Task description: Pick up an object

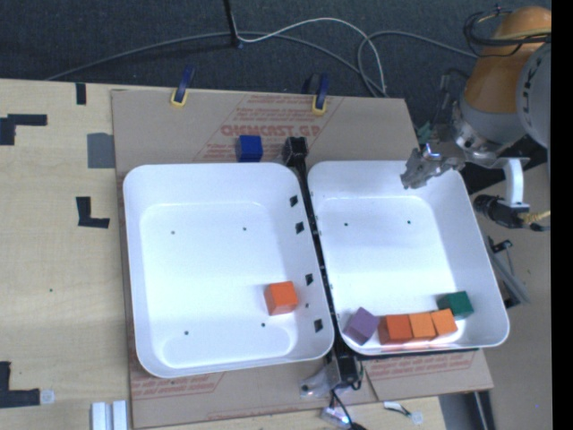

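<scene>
- White plastic makes up two shallow bins set side by side on a cardboard sheet [358,115]; the left bin [157,204] holds one orange cube [281,297] near its lower right corner.
- The right bin [466,213] holds four blocks in a row along its lower edge: one purple cube [361,325], two orange blocks [395,329] [422,326] touching each other, one yellow-orange block [444,322]; a fifth, one dark green cube [458,305], sits just behind the row's right end.
- One blue cube [250,147] rests on the cardboard above the left bin; two blue-and-yellow clamps [183,88] [320,94] grip the sheet's far edge.
- The grey gripper [419,174] hangs over the right bin's upper right corner, well apart from every block; I cannot tell whether it is wide or narrow; nothing shows in it.
</scene>
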`<state>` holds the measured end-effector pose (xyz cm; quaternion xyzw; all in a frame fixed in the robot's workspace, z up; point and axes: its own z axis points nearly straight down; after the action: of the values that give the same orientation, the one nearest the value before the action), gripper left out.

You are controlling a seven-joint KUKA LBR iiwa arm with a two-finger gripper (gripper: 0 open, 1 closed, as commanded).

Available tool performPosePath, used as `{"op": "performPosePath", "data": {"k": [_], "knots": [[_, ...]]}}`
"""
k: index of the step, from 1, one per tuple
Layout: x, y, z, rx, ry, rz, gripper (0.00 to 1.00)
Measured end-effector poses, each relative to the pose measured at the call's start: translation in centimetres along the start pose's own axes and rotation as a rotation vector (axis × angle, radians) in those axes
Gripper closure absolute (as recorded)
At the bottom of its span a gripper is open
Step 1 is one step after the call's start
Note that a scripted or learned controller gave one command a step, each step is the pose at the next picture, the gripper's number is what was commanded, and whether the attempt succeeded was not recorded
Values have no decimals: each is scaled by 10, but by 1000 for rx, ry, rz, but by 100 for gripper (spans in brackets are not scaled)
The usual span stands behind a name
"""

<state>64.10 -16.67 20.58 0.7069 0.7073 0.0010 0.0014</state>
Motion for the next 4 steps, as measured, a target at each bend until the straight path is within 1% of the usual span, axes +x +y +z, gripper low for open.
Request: {"op": "performPosePath", "data": {"k": [1, 3, 4], "knots": [[0, 0, -12, 3, 1, 0, 100], [104, -9, -34, 3, 1, -4, 100], [166, -9, -29, 4, 2, -4, 100]]}}
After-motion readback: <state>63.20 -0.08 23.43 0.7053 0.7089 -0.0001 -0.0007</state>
